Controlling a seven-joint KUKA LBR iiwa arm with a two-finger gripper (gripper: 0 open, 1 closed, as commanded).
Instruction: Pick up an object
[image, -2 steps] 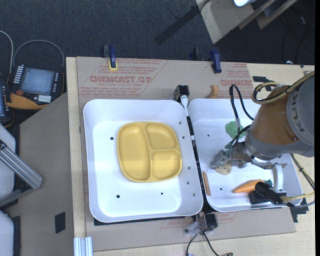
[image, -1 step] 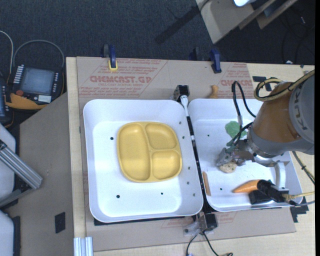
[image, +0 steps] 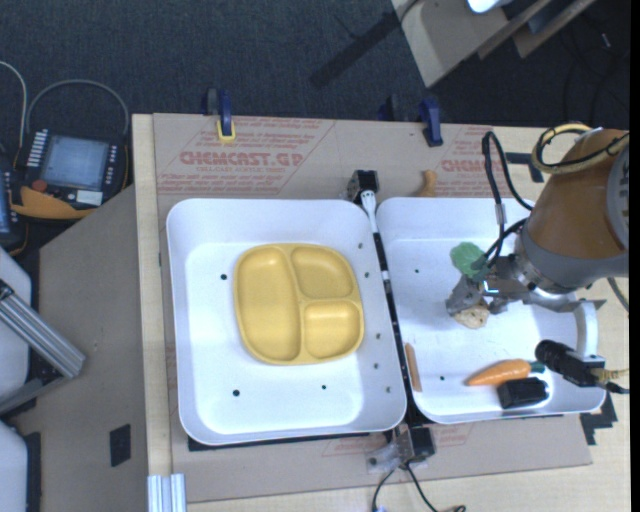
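Cardboard, brown with red print on it, covers the bench top (image: 300, 150), and it's held down along the far edge by a couple of blue clamps (image: 222, 110). Dark carpet-looking floor runs all around it. Off past the bench's left side there's a small handheld control pendant (image: 70, 165) with a screen and a looped cable lying on the floor.

Two shallow white bins sit side by side on the cardboard. I'll use the yellow divided plate (image: 298, 302) as the anchor: it lies flat in the middle of the left bin (image: 200, 380), three compartments, nothing in them.

Right of the plate, across the seam between the bins, is the right bin (image: 430, 240). The gripper (image: 472, 300) is down in the middle of that bin, hanging off the grey arm (image: 580, 210) with its orange band. Right at the fingertips there's a small tan lump (image: 472, 318), maybe toy food, and a green leafy thing (image: 466, 259) just behind them. Honestly can't tell whether the jaws are spread or closed, or whether they've got anything: the wrist blocks too much.

Further right of the plate and nearer the front rim lies a toy carrot (image: 500, 373), with a black block (image: 524, 394) just beside it.
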